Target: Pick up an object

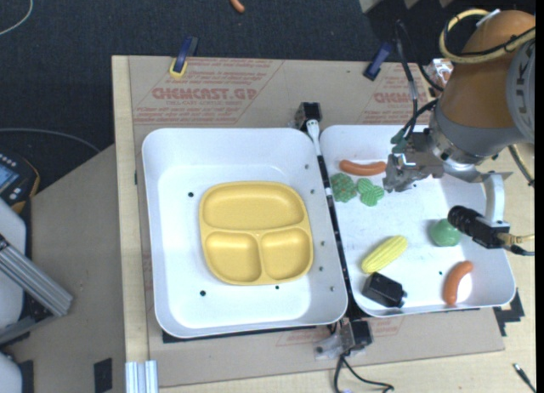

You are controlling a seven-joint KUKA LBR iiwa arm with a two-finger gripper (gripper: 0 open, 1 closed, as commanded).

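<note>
The end effector [398, 173] hangs low in the upper part of the right bin [501, 293]; whether it grips anything cannot be told. Just left lie green broccoli pieces [357, 189] and an orange sausage [362, 166]. Lower in the frame sit a corn cob [384, 253], a black block [384, 290], a green lump [444, 233] and another sausage [457, 283]. A yellow divided tray [253, 231] fills the left bin [161, 170].

The brown board [255, 85] under the two bins bears red print. Behind the left bin it reads "CHEMCAST G P" in large letters, with smaller lines above and below too fine to make out. Behind the right bin the same print seems to start again, only "CHEM" showing before the arm [484, 85] covers it, and faint red print along the board's front edge is unreadable
</note>
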